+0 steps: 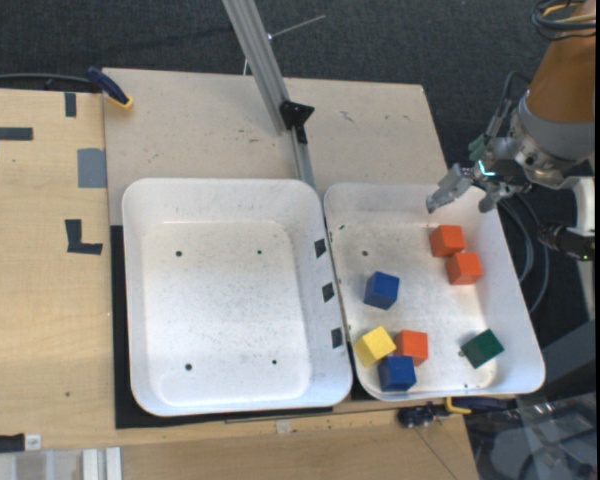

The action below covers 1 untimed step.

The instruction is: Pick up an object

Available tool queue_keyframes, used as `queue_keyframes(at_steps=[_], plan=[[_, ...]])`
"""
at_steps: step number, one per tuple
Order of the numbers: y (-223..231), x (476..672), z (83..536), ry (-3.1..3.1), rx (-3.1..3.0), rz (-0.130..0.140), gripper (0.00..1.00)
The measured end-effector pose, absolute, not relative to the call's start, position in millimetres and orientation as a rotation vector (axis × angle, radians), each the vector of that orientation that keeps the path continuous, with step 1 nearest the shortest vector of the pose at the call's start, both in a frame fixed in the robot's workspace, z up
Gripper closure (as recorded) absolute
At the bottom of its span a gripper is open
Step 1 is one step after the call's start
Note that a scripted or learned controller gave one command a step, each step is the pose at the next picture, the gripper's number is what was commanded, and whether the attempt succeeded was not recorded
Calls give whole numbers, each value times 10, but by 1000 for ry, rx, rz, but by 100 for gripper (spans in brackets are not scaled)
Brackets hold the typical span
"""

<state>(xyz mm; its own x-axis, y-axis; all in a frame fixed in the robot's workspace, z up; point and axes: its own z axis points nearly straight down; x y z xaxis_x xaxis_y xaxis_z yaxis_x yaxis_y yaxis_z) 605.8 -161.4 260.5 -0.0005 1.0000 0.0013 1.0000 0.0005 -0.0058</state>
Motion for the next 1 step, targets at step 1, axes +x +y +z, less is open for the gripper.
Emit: queue_keyframes(at_steps=[1], plan=[[-1613,6067,2634,-2223,-2219,1,0]])
